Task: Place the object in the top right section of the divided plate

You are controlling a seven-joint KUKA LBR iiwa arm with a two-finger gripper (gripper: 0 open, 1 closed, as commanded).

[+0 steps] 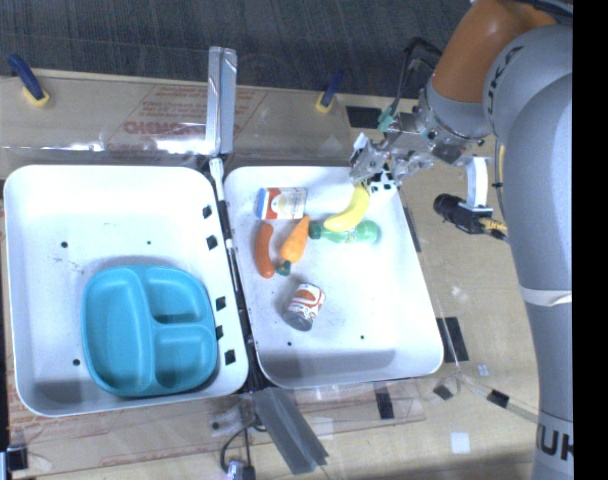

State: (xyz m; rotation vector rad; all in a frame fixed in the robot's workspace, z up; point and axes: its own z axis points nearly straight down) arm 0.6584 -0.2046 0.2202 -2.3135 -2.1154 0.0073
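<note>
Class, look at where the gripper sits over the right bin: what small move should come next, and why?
Probably a short descent toward the banana. The gripper sits at the right bin's top corner, just beside the banana's upper end, and nothing has reached the blue divided plate yet.

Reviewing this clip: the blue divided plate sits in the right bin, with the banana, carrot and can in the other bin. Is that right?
Not quite. In the camera view, the blue divided plate sits in the left bin, not the right. The banana, carrot and can lie in the other bin, the right bin, as you said.
</note>
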